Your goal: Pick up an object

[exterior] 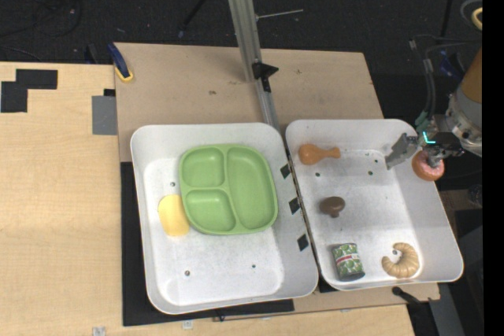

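Pincer (425,157) hangs over the right white bin's (370,130) far-right rim, gripping a small round red-orange fruit-like object (430,168) between its fingers. Obj sits right at the bin edge, w/ open counter and floor beyond. Risk, as I judge it: grip looks shallow on a round, smooth thing, so a jerk or wrist swing could roll it out and drop it outside the bin.

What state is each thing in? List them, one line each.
green plate: flat, face up, in left bin
yellow piece: lying against plate's left rim
drumstick: lying in right bin
brown mushroom: resting mid-bin
green can: left of croissant, not touching
croissant: lying, front right corner
red piece: beneath hand at right rim; grip unclear
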